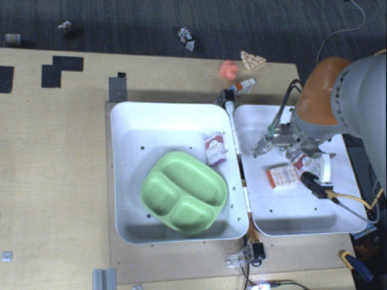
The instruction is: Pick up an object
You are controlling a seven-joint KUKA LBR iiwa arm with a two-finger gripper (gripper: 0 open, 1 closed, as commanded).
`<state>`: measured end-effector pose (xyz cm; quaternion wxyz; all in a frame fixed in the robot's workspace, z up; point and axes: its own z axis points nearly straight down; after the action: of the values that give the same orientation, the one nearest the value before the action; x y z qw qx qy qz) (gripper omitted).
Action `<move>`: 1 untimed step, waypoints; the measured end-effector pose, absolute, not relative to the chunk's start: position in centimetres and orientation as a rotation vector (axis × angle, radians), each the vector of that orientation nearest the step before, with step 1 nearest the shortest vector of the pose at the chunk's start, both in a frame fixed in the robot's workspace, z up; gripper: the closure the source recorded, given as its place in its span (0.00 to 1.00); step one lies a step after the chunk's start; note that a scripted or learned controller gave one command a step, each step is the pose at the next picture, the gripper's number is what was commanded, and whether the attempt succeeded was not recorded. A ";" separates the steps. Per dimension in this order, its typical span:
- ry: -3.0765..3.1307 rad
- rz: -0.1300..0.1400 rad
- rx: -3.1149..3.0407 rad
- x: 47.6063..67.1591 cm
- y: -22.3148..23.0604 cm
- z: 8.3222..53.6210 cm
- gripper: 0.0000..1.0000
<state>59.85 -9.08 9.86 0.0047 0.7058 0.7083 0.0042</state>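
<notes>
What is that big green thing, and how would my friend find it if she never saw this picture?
Look at the two white bins side by side and choose the left bin. In its lower middle lies a light green tray split into compartments, tilted a little. It is far bigger than the small red and white packet beside it, and nothing else in the bins is green.

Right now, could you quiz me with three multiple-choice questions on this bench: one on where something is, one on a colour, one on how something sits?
1. Where is the divided plate?
A. left bin
B. right bin
C. on the floor

2. What colour is that plate?
A. blue
B. green
C. red

3. The orange packet in the right bin:
A. lies on the bin floor
B. hangs in the air
C. rests on the plate

Answers: 1 A, it sits in the left bin. 2 B, it is light green. 3 A, it lies flat beside the arm.
</notes>
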 end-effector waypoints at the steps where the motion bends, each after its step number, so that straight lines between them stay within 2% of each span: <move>1: 2.218 0.009 2.214 54.1 -9.6 8.7 0.00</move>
<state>54.08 -9.56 8.72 0.0040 0.7066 0.7076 0.0029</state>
